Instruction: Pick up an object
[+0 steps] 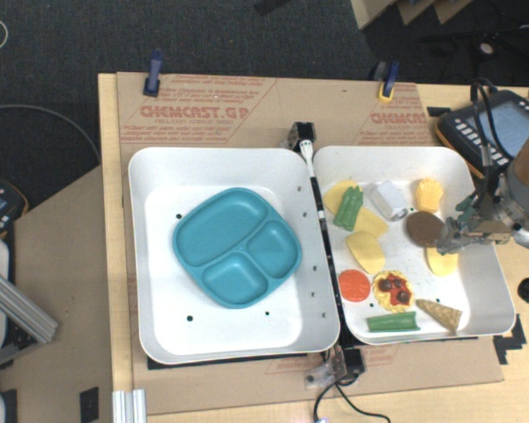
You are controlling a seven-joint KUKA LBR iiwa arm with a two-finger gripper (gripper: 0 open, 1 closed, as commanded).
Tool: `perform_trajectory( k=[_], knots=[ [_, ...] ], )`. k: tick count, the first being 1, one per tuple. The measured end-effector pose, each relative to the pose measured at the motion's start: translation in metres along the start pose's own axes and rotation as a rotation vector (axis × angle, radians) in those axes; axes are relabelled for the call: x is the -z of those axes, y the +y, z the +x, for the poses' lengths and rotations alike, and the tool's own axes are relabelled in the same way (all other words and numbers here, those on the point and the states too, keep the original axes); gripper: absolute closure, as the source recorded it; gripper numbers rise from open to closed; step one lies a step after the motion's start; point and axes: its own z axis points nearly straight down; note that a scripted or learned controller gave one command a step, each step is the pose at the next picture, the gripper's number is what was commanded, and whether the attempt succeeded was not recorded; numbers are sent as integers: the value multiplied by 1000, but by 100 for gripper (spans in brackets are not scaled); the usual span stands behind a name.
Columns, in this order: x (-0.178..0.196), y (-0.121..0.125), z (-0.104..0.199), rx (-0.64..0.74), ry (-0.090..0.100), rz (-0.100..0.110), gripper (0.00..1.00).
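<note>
— Two bins (150,236) sit side by side on the counter (247,104). Why is the left one so bare?

— It carries a blue divided plate (236,247) and nothing else, likely a landing spot. All the toy food is in the right bin (489,307), which is why the arm reaches in from that side.

— Where is the claw (454,234)?

— Low over the right half of that bin, just beside a brown disc (423,227) and above a yellow piece (443,263). Whether it is spread or pinched I cannot tell — the view is too small and dark there.

— Is anything held?

— I see nothing between its tips, so I judge the pick as not yet made.

— What else is within reach?

— A green pepper (349,208) near the divider, a red slice (354,285), a green bean pod (392,322) at the front edge and a tan wedge (443,314) beside it. The pieces lie close together, so a grab could nudge a neighbour.
</note>
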Motion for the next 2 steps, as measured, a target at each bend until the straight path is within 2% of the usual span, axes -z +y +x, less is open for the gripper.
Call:
perform_trajectory(
  k=[1,2],
  knots=[
    [-33,-1,155,16,8,9,100],
    [123,2,185,6,5,-17,100]
  ],
)
